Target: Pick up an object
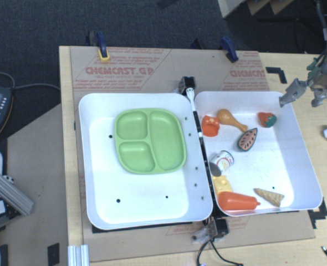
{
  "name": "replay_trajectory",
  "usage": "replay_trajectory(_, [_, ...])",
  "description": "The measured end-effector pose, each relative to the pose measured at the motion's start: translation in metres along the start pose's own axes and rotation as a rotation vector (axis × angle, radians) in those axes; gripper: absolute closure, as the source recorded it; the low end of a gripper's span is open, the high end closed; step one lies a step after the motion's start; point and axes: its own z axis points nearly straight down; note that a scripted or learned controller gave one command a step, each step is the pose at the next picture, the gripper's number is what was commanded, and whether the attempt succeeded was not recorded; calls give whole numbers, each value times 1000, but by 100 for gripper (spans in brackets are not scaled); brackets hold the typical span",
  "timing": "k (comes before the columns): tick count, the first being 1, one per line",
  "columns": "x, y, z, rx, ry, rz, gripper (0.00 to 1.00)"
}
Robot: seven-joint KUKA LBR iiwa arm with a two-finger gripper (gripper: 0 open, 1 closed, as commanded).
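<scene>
The right bin (pixel 302 148) holds several toy foods: an orange pepper (pixel 210 126), a tan drumstick (pixel 231 119), a red strawberry (pixel 267 119), a brown oval piece (pixel 247 139), a small can (pixel 223 160), a yellow block (pixel 221 183), an orange carrot (pixel 238 201) and a tan cone (pixel 270 195). My gripper (pixel 300 101) hangs over the bin's far right corner, just right of the strawberry. It is open, with nothing between its fingers.
The left bin (pixel 97 193) carries a green divided plate (pixel 151 140). A raised divider (pixel 199 148) runs between the two bins. Blue clamps (pixel 228 49) hold the board at the back edge.
</scene>
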Motion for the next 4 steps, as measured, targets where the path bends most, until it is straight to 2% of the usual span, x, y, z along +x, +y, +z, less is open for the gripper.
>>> replay_trajectory(1, [-8, -6, 50, 6, 1, 1, 0])
replay_trajectory(3, [-3, 13, 153, 3, 1, -1, 0])
replay_trajectory(4, [-2, 13, 199, 5, 2, -1, 0])
